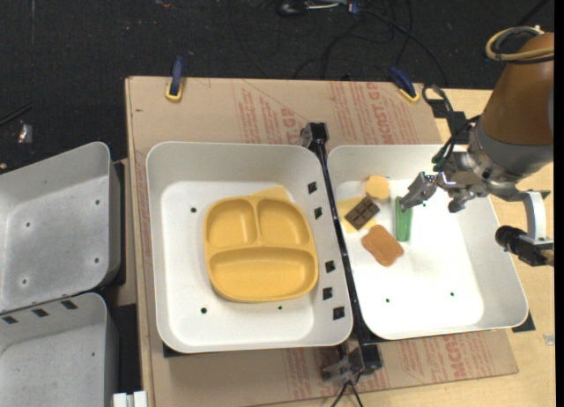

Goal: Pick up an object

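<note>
In the right bin (458, 308) several small objects lie near its left wall. There is a round yellow piece (377, 187), a dark brown block (361, 213), an orange-brown piece (382, 245) and a green stick (403, 224). My gripper (436, 196) hangs over the upper middle of this bin, just right of the objects. It is open, with nothing between its fingers. Its left finger (412, 195) sits right above the top end of the green stick. I cannot tell whether it touches the stick.
The left bin (176, 220) holds a yellow divided tray (261, 248). A black divider (330, 220) runs between the two bins. The grey arm with its orange band (520, 88) comes in from the right. Bare bin floor lies right of and below the objects.
</note>
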`<state>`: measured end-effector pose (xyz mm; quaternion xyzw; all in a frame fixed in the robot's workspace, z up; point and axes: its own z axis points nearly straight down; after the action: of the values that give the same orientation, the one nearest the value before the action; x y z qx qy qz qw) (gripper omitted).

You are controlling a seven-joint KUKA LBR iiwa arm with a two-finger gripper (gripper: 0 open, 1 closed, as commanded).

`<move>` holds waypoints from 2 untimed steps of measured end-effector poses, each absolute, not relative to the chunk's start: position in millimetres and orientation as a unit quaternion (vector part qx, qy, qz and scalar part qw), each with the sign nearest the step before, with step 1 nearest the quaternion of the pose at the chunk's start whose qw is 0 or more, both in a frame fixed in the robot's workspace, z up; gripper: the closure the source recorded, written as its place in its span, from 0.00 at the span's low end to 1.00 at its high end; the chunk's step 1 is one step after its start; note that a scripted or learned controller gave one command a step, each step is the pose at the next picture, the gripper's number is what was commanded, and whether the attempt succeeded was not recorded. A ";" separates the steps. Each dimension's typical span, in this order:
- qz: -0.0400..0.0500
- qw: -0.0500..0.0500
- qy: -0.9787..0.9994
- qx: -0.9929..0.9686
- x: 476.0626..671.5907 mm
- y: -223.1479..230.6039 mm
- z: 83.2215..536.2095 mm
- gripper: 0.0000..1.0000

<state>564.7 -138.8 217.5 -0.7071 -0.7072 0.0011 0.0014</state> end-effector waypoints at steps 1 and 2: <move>0.001 0.001 -0.707 -0.708 569.3 -143.8 156.8 0.00; 0.001 0.002 -0.706 -0.708 563.5 -146.3 111.8 0.00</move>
<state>563.5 -146.3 111.8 -0.7078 -0.7065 0.0012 0.0016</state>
